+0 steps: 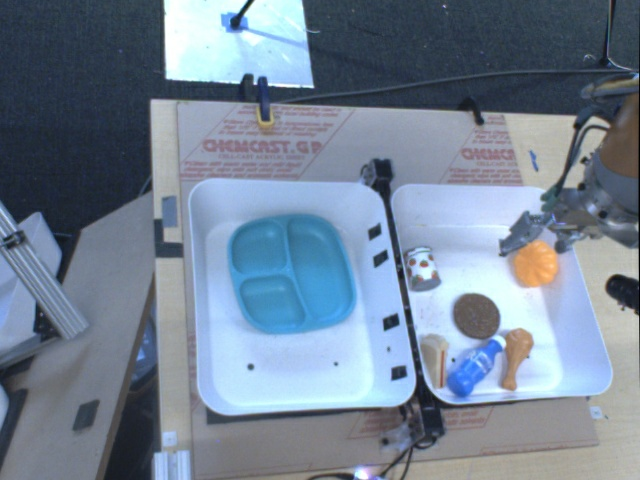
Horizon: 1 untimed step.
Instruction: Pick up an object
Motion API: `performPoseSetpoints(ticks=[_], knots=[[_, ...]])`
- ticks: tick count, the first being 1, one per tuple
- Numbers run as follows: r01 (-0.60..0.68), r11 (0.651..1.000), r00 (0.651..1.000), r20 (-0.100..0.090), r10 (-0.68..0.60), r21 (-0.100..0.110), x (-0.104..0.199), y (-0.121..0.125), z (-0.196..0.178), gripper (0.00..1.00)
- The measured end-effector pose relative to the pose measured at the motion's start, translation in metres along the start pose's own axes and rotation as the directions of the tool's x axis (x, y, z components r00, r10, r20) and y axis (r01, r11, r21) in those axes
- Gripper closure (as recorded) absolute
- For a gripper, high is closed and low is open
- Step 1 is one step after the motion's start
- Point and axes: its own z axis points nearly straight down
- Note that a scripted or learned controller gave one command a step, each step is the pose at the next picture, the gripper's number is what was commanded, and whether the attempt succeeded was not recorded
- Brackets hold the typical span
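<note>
The gripper (537,236) hangs over the right bin (590,353), fingers spread apart and holding nothing, with the orange toy pumpkin (536,265) just at its six o'clock. I'd centre over that pumpkin before dropping, so both fingers straddle its round sides.

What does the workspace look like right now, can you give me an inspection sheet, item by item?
Surface: bench with a printed board under two white bins.
Job's things: right bin holds an orange pumpkin toy, brown cookie, drumstick, blue bottle, ice cream cone and small printed cup.
Clutter: left bin holds a blue divided plate.
Grippers: gripper above the right bin, beside the pumpkin toy; nothing seen between its fingers.
Cables: black cable along the bench's far edge.
Surroundings: dark carpet, shiny sheet, aluminium rail.
</note>
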Motion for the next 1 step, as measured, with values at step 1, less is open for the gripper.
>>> performPoseSetpoints(ticks=[1], knots=[[0.003,1.000,1.000,0.002,-0.003,-0.010,0.0003,0.0023,-0.0056,0.00]])
